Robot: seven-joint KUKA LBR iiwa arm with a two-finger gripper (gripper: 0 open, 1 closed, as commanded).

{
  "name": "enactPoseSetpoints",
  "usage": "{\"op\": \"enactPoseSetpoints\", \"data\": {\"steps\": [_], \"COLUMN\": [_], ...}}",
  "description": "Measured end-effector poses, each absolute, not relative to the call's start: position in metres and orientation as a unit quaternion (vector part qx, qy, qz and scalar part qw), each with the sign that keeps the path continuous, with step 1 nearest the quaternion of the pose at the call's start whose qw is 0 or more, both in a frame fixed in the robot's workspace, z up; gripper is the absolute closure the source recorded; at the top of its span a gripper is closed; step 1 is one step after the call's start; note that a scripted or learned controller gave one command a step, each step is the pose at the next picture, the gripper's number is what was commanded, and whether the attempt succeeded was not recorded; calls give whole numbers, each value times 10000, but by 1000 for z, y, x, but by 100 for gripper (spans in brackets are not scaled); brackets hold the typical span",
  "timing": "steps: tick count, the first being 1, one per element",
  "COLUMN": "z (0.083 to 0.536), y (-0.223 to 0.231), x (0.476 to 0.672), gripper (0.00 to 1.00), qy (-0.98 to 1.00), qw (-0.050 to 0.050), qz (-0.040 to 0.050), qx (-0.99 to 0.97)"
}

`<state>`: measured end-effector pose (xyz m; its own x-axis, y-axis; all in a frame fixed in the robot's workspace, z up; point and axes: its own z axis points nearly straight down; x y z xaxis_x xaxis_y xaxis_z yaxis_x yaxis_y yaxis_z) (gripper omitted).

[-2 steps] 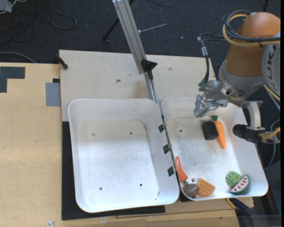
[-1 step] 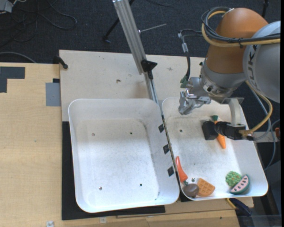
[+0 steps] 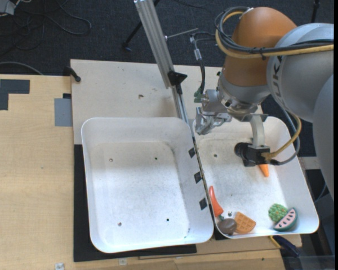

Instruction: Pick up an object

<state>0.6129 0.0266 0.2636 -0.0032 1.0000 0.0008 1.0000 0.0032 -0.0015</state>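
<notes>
While the gripper point(image 3: 205, 124) hangs over the right bin's point(image 3: 305, 207) far left corner, whether its fingers are open cannot be told. A red stick point(image 3: 215, 200) lies along the bin's left wall, long axis near to far, beside a waffle point(image 3: 245, 223).

small orange carrot-shaped toy point(image 3: 263, 170) tilted, right bin centre-right | red-orange chili-like piece point(image 3: 215, 201) by divider | brown waffle piece point(image 3: 244, 223) lower right | green-pink watermelon slice point(image 3: 285, 219) near right bin's lower-right corner
</notes>
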Motion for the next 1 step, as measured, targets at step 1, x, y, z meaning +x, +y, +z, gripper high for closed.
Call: {"op": "enactPoseSetpoints", "data": {"steps": [1], "z": [240], "y": [74], "x": [613], "gripper": [100], "qy": [-7081], "qw": [24], "qz": [17], "qx": [-7061]}}
